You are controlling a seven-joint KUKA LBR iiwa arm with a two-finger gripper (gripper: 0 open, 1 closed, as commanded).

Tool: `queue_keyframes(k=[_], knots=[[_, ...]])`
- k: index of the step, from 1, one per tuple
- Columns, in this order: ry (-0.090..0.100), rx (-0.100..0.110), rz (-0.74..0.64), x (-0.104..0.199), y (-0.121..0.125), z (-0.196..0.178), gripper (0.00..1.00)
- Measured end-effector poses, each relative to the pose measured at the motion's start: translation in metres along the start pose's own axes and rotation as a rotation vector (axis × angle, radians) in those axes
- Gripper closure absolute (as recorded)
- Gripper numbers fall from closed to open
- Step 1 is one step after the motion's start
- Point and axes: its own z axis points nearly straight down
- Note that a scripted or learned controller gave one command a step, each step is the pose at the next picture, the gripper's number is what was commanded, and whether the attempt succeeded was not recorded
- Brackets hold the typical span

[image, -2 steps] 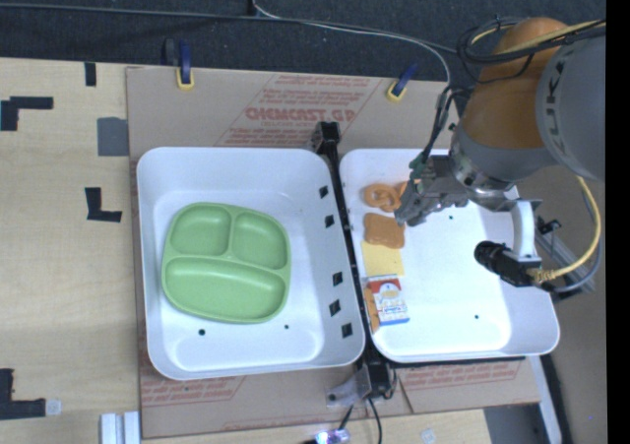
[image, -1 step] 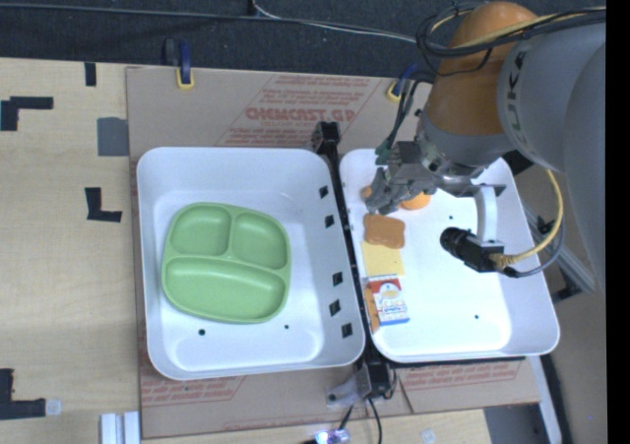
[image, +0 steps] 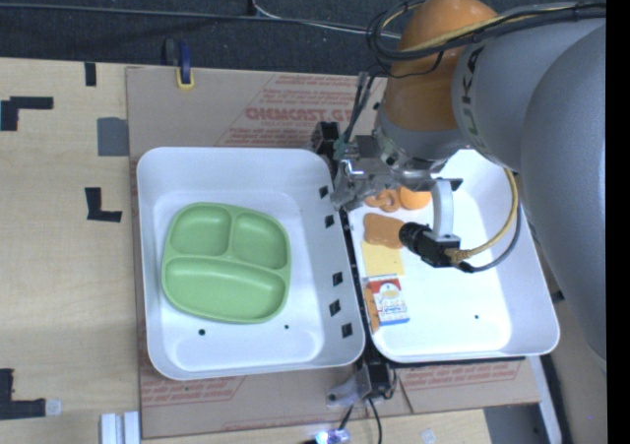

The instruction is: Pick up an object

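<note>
Since the arm covers much of the right bin, work from what shows.
Arm [image: 532,88]: hangs over the right bin's far end.
Right bin [image: 492,329]: holds the pickable items along its left wall.
Plate [image: 226,260]: green, in the left bin [image: 157,176]; awkward to grasp.
Gripper [image: 379,181]: cannot tell its state.
Cheese [image: 382,257]: flat; the orange piece [image: 413,200] nearer the gripper looks easier.
Carton [image: 389,299]: small; a centred descent would suit.

2 bins [image: 236,358], 1 green plate [image: 226,263], perhaps 4 food items [image: 383,260].

The arm [image: 512,88] ran off the right edge and hid the right bin's [image: 492,324] far corner, covered part of the orange pieces [image: 402,200], and masked the claw's [image: 386,176] fingertips.
</note>
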Motion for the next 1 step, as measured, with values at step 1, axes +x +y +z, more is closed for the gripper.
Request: queue_keyframes(k=[1], knots=[[0.0, 0.0, 0.001, 0.0428, 0.013, 0.0042, 1.0]])
